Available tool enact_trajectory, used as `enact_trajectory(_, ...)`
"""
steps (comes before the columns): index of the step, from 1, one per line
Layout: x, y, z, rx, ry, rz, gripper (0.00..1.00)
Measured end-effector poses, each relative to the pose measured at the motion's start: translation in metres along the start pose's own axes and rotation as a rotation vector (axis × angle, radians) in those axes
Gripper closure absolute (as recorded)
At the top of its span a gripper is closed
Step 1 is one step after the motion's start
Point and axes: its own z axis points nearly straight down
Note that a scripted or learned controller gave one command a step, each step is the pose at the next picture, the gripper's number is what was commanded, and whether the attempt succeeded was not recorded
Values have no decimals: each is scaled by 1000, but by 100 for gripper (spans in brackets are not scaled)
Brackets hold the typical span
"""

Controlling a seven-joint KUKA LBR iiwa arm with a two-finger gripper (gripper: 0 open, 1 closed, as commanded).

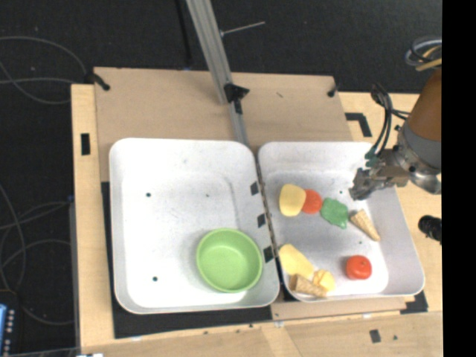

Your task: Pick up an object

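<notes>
My gripper [360, 190] hangs over the right bin [312, 158], near its right side, just above and right of the green toy [335, 213]. A tan cone-shaped piece [364, 224] lies just below the gripper. Left of the green toy sit a small red-orange piece [312, 201] and a yellow lump [292, 200]. A red tomato-like toy [358, 267] rests near the bin's front right. At the front left of that bin lie a yellow banana-like piece [295, 259] and a tan-and-yellow piece [315, 282]. Nothing shows between the fingers.
The left bin [163, 177] holds a green bowl [228, 259] at its front right. A grey metal post [212, 43] slants up from between the bins at the back. Cables hang along the arm on the right.
</notes>
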Motion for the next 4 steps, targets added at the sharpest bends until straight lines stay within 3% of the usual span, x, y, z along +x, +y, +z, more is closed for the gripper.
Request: enact_trajectory(4,205,-10,0,5,4,-3,100)
